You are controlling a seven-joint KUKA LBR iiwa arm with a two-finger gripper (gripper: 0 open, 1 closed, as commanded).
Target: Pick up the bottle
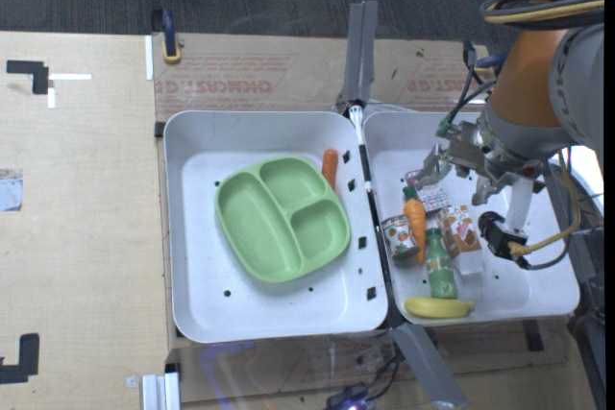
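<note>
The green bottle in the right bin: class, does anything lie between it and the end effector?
Nothing sits directly between them. The end effector hovers over the right bin, up and right of the green bottle. But the bottle is crowded: a carrot and can to its left, a banana below, small packets on its right.

Two white bins side by side: left bin (183, 206), right bin (553, 298). In the left: one green divided plate (282, 218) and one small orange piece (331, 166) near its right wall. In the right: one green bottle (440, 266), one carrot (415, 216), one banana (439, 307) along the near edge, one small can (398, 235), two printed packets (459, 230).
</note>
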